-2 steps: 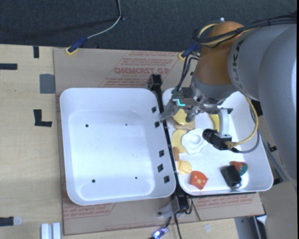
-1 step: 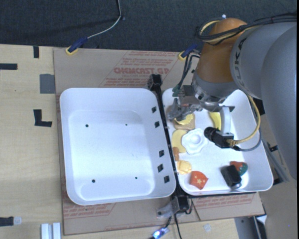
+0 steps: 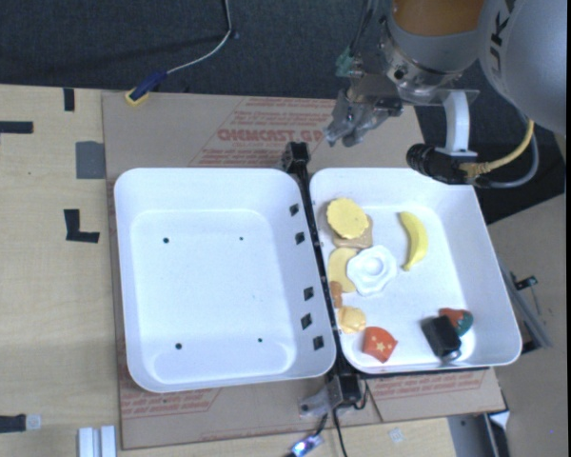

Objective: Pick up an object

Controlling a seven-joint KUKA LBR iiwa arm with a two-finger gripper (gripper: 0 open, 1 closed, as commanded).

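The fingers [image 3: 347, 131] are seen above the far rim of the right bin [image 3: 490, 284], toward 12 o'clock; whether they are wide or narrow cannot be told, and nothing is seen between them. One banana [image 3: 415, 239] lies in that bin, its long axis running 12 to 6. One fried egg [image 3: 371, 268], one round yellow piece [image 3: 346, 219], one strawberry [image 3: 380, 344] and one dark item [image 3: 444, 335], hard to identify, are counted there. A left bin [image 3: 133, 284] adjoins on the table [image 3: 38, 255].
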